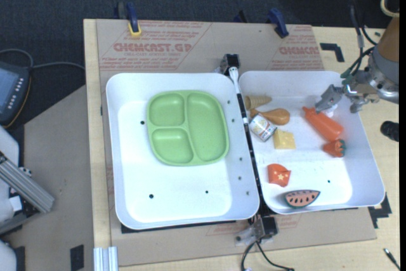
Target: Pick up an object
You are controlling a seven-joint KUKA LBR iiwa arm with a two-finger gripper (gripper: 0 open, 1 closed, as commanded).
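**Gripper hovering open over the carrot**

I am seeing the orange carrot lying at a slant near the right bin's far right corner. My gripper is hanging just above its upper end with the fingers spread and nothing between them. A red strawberry is sitting just beside the carrot's lower tip. Toward the bin's left edge, a cone, a drumstick, a small can and a cheese wedge are clustering. A watermelon slice is resting at the near edge. The left bin is carrying a green divided plate.
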